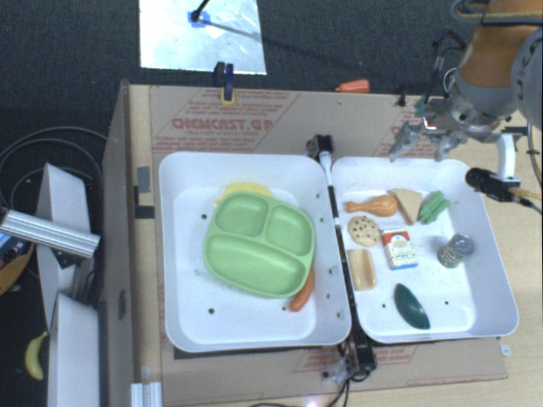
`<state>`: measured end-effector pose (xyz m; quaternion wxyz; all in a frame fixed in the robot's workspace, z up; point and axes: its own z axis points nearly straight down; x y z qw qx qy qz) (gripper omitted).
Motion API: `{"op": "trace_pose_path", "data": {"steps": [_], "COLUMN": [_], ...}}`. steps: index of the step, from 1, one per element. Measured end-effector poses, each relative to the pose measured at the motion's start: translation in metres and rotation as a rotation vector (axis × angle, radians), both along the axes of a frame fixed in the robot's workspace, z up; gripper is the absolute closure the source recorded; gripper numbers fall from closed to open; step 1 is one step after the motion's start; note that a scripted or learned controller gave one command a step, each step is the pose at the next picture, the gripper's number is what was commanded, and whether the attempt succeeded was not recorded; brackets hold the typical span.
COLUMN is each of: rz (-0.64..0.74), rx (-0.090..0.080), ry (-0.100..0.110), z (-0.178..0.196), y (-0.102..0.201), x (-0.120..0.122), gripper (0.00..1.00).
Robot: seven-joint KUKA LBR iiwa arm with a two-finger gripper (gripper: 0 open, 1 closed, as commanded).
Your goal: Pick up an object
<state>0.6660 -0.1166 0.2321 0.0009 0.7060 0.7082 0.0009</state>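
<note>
While the arm (pixel 501 41) reaches in from the right, its tool (pixel 422 143) hangs over the far rim of the right bin (pixel 492 253), fingers spread apart with nothing between them. It touches none of the objects.

Right bin contents: a chicken drumstick (pixel 373 205) near the far left, and a sandwich wedge (pixel 408 203) just beside it on the right. A green leafy piece (pixel 433 206) lies next to the wedge. A cookie (pixel 364 230) sits just in front of the drumstick. A small red and white box (pixel 399 250) is right of the cookie. A tan bread roll (pixel 362 269) lies near the left wall. A small round greyish object (pixel 456 250) sits toward the right side; can't tell what it is. A dark green oval item (pixel 412 305) lies near the front, apart from the rest.

Left bin (pixel 187 227): a green divided plate (pixel 259 242) in the middle, a yellow item (pixel 246 190) poking out from under its far edge, an orange sausage-like piece (pixel 302 295) touching its front right edge.

Both bins sit side by side on cardboard (pixel 246 113) on the desk. A black clip (pixel 322 147) sits at the far end where the bins meet.
</note>
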Motion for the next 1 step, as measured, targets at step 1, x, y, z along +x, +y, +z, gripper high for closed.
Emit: {"op": "trace_pose_path", "data": {"steps": [1], "rz": [-0.003], "rx": [-0.002], "ry": [0.002], "z": [-0.1543], "y": [-0.0282], "x": [0.0015], "gripper": [0.0]}}
